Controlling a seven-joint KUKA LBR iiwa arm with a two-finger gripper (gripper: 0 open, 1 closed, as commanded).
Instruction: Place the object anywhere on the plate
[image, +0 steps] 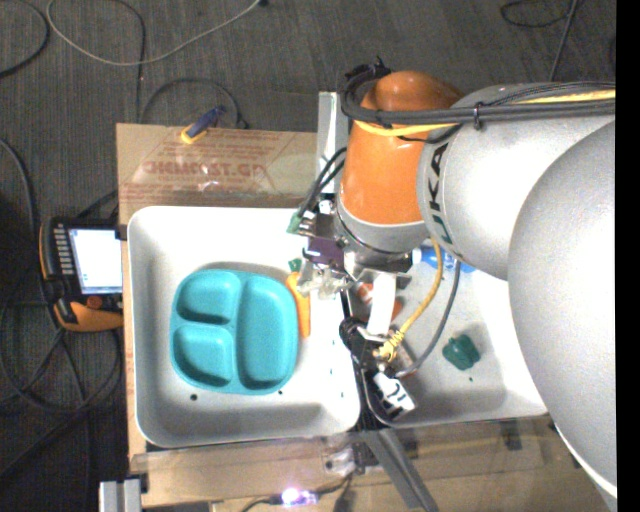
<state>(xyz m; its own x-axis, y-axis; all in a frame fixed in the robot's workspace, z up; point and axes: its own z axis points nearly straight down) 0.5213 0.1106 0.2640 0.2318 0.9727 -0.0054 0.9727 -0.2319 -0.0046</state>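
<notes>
Orange, slim, carrot-like plastic piece (303, 310) lying just beside the teal three-compartment plate (238, 330) in the left white bin (150, 400). Gripper (322, 275) directly above; finger state impossible to tell. Probably light, stiff, slightly slippery; best pinched across the middle.

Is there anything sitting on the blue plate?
No. The blue plate has all three compartments bare, and the orange object lies beside its right edge on the white bin floor.
</notes>
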